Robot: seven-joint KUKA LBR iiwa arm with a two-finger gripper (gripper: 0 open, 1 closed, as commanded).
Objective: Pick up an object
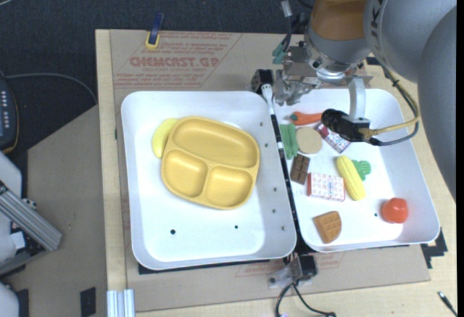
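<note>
Arm (pixel 391 11) reaches in from the right, orange band above the wrist, hanging over the back left corner of the right bin (pixel 420 185). Gripper (pixel 293 91) sits low near the divider between the two bins, just above the carrot (pixel 308 118). Can't tell its state from here; the wrist hardware blocks the tip. Nothing visibly held.

Right bin contents, all loose on the floor:
- carrot, orange with a green end, at the back, just below the gripper
- green pod-like piece (pixel 289 140) along the left wall
- round tan disc (pixel 310 142) just beside it
- brown chocolate bar (pixel 299 169) in front of the disc
- red-and-white packet (pixel 326 186) right of the bar, near touching
- yellow corn cob (pixel 351 178) with a green leafy bit, right of the packet
- red tomato (pixel 395 210) toward the front right corner, well apart from the rest
- tan toast-like slice (pixel 328 225) at the front
- small dark-and-red wrapper (pixel 335 140) near the black fitting on the arm's cable, back centre

Left bin (pixel 138 163) holds a yellow divided tray (pixel 210 162), three compartments, sitting tilted across the middle. A yellow banana-like piece (pixel 161 136) pokes out from under its back left edge.

Both bins rest on a cardboard sheet (pixel 181 54) with red print. Blue-and-yellow clip (pixel 154 33) at its back edge.
</note>
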